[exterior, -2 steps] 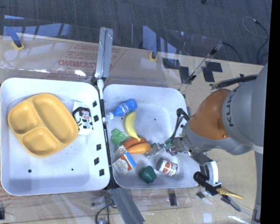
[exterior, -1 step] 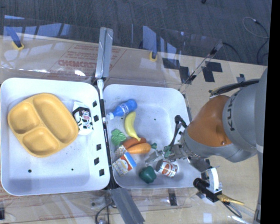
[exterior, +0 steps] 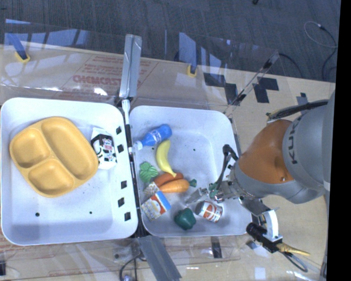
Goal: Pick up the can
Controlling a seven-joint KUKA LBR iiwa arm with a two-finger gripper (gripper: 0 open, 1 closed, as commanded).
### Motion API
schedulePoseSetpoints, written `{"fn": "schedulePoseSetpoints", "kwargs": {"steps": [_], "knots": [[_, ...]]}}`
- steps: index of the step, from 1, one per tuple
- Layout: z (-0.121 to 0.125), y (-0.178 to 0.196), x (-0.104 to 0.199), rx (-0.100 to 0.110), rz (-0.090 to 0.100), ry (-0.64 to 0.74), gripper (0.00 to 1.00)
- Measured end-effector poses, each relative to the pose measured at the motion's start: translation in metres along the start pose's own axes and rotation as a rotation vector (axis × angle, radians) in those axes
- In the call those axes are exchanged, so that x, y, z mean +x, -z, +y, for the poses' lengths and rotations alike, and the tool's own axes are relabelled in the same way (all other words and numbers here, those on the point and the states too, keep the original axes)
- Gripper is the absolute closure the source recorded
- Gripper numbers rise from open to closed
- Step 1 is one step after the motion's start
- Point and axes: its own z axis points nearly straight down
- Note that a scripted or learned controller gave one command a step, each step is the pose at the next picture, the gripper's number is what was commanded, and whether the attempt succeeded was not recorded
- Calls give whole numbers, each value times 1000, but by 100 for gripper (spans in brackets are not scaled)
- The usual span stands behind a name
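Near the front right of the right bin (exterior: 223, 125) we find the can (exterior: 209, 211), lying on its side with its red-and-white label up and one metal end turned toward the arm. Because it lies flat, it presents a rounded flank, and we judge it could roll if pressed off-centre. We locate the gripper (exterior: 215, 192) just above and touching or nearly touching the can's upper edge; whether it is wide, narrow or closed on anything we cannot tell, since the wrist hardware hides that detail, so we do not treat the can as held. We read the arm's low reach from the right, with its orange band (exterior: 265, 159) hanging over the bin's right wall, as an approach chosen for the can's position near that wall. Just left of the can sits a dark green pepper-like toy (exterior: 185, 218), close enough to obstruct a wide approach. Beyond it lies a small printed carton (exterior: 155, 205), with a toy carrot (exterior: 174, 184) and a green leafy piece (exterior: 148, 172) beside it. Farther back we note a banana (exterior: 164, 157) and a blue bottle (exterior: 153, 136). Across the divider, the left bin (exterior: 18, 228) carries a yellow divided plate (exterior: 52, 155) and a small black-and-white carton (exterior: 105, 147), both well apart from the work area.
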Motion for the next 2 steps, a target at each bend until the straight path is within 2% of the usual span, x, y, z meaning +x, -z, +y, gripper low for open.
{"fn": "schedulePoseSetpoints", "kwargs": {"steps": [1, 2], "knots": [[16, 1, -11, 0, -1, -146, 0], [-1, 0, -3, 2, 2, -121, 0]]}}
